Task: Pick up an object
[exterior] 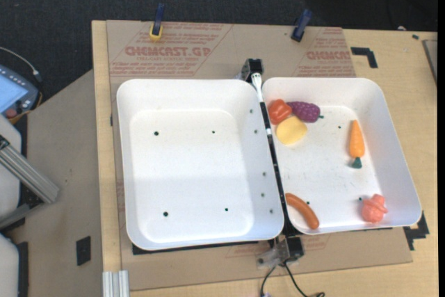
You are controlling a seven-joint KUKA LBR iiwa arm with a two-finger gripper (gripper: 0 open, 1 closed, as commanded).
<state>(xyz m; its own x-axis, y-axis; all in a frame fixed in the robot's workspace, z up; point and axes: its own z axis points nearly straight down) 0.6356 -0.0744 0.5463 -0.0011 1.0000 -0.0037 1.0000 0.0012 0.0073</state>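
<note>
Toy foods lie in the right bin (pixel 389 142). A red-orange pepper (pixel 279 110), a purple grape bunch (pixel 304 110) and a yellow lemon-like fruit (pixel 291 131) cluster at its far left. An orange carrot (pixel 356 141) lies toward the right side. A sausage (pixel 302 210) rests at the near left corner, and a pink strawberry-like piece (pixel 373 208) at the near right.
The left bin (pixel 139 149) sits beside the right one on a cardboard sheet (pixel 208 45). Blue clamps (pixel 157 21) (pixel 302 25) hold the cardboard's far edge. A black clip (pixel 252 69) joins the bins at the far side.
</note>
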